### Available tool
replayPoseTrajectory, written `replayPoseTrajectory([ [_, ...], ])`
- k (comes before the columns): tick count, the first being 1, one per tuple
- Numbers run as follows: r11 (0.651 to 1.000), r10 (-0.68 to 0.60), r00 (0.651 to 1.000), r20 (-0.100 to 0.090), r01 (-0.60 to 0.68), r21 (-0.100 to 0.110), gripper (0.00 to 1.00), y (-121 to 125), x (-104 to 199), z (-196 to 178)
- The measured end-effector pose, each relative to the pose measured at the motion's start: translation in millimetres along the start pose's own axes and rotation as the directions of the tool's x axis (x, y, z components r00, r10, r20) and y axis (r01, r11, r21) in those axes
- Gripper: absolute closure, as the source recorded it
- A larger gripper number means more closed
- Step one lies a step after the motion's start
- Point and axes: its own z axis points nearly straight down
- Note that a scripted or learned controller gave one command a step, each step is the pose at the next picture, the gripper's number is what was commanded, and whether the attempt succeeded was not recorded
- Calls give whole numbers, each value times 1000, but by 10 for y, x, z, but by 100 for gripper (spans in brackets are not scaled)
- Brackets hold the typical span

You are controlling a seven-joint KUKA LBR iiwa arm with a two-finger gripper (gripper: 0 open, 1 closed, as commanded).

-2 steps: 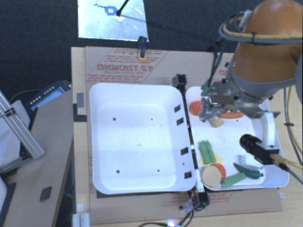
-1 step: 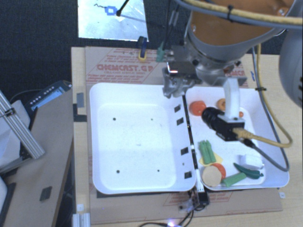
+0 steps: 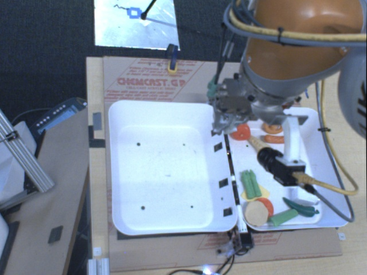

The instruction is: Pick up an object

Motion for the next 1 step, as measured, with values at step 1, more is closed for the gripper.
replayPoseTrajectory([
  [1,1000,10,1000,2,-10,-1,100,4,-1299,418],
])
